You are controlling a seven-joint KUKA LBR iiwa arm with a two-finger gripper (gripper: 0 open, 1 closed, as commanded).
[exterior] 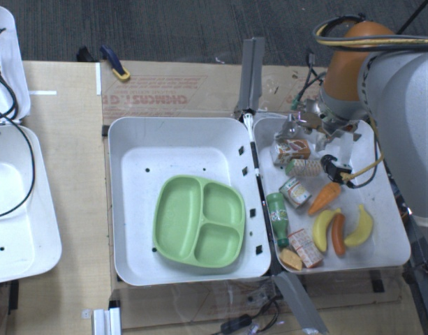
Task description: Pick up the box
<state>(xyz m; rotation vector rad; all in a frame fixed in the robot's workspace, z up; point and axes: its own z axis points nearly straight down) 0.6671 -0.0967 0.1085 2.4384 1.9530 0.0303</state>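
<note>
The gripper [297, 128], whose grip I cannot tell, hovers at the right bin's [399, 257] twelve o'clock, probably lining up over the box [305, 248] at six o'clock.

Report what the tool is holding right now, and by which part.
It cannot be told. The tool sits low at the far end of the right bin, over a brown packet, with its tips hidden.
</note>
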